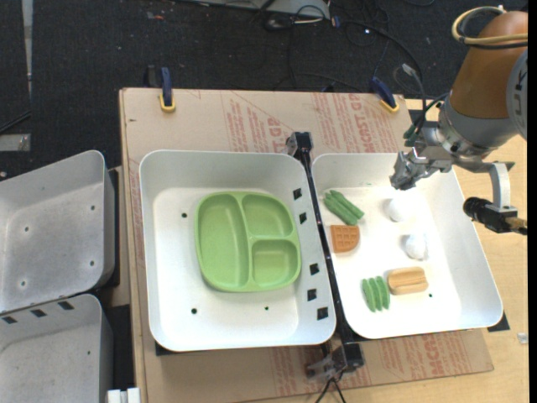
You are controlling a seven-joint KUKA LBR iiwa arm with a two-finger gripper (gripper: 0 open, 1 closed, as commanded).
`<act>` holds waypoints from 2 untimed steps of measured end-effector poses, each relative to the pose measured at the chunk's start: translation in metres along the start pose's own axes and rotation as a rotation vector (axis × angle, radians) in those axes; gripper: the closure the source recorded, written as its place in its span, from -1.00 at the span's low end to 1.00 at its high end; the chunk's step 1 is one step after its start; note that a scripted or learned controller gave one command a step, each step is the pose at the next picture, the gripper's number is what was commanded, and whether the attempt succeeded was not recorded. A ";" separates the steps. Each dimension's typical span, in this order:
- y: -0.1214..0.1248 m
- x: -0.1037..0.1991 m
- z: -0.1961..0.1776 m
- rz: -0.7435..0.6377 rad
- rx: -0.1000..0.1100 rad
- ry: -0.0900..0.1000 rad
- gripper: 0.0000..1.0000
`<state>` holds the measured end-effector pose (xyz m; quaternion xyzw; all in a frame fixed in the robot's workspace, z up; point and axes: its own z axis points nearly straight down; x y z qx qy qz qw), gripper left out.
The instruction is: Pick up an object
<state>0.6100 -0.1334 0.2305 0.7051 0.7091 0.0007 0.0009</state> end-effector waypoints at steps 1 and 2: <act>0.009 0.056 -0.009 0.001 0.001 0.000 1.00; 0.016 0.101 0.001 0.002 0.002 0.000 1.00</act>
